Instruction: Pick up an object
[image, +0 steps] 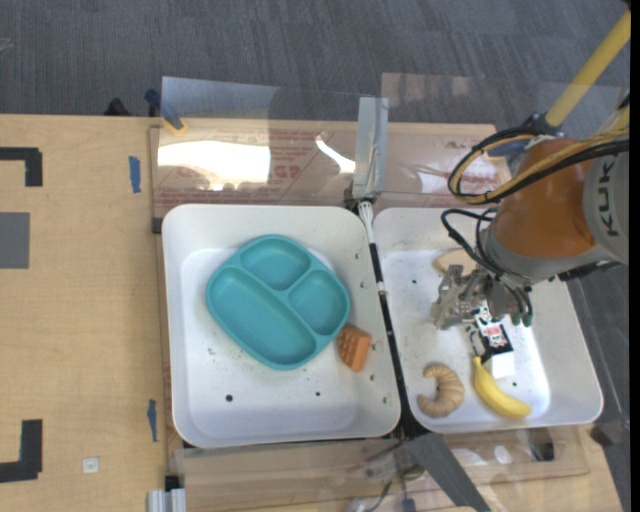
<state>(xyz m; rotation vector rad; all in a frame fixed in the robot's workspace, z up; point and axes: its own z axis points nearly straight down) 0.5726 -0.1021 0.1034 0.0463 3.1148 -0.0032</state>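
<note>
In the right bin (570, 400) a yellow banana (496, 392) lies near the front, with a tan croissant (441, 388) just to its left. A pale tan piece (449, 262) lies further back in that bin. My gripper (464, 304) hangs low over the bin's middle, a little behind the banana and croissant, under the orange wrist band (540, 205). In the left bin (190, 330) a teal divided plate (279, 300) sits in the middle, and a small orange block (353, 348) rests against its front right edge.
A metal divider post (370, 150) stands at the back between the bins. Clear plastic sheeting (250, 150) lies behind them. Looped cables (480, 170) hang off the arm. The wooden benchtop (70, 300) stretches to the left.
</note>
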